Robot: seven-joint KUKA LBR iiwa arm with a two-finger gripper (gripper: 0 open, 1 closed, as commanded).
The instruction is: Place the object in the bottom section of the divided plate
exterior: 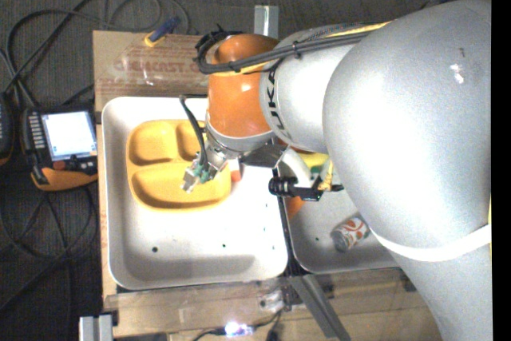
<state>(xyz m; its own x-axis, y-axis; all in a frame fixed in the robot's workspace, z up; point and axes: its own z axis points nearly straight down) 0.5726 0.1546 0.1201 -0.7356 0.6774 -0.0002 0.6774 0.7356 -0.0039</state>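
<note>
A yellow, moulded plastic divided plate (172, 168) with rounded corners and raised ridges between its compartments is seen lying in the left shallow white bin (144, 251), toward that bin's upper half. The two-finger gripper (195, 176) of the grey arm with the orange wrist band is poised over the plate's long lower section, close to the ridge that separates it from the two smaller upper sections. A small greenish item (209, 170) appears at the fingertips, but it is too small and too hidden by the wrist for it to be said whether it is the object or part of the tool; whether anything is gripped, and how the tool is set, cannot be told. If it is the object, it would be judged light, small and probably rigid or slightly yielding, best taken across its narrow width and released low, since a glossy plastic plate is likely to let a dropped piece slide or bounce over the shallow ridge. The plate itself looks smooth, stiff and light, and could shift in the bin if pushed. In the right white bin (319, 255), a red-and-white can (350, 234) is seen lying on its side, with yellow and green items (317, 165) partly hidden beneath the arm.
</note>
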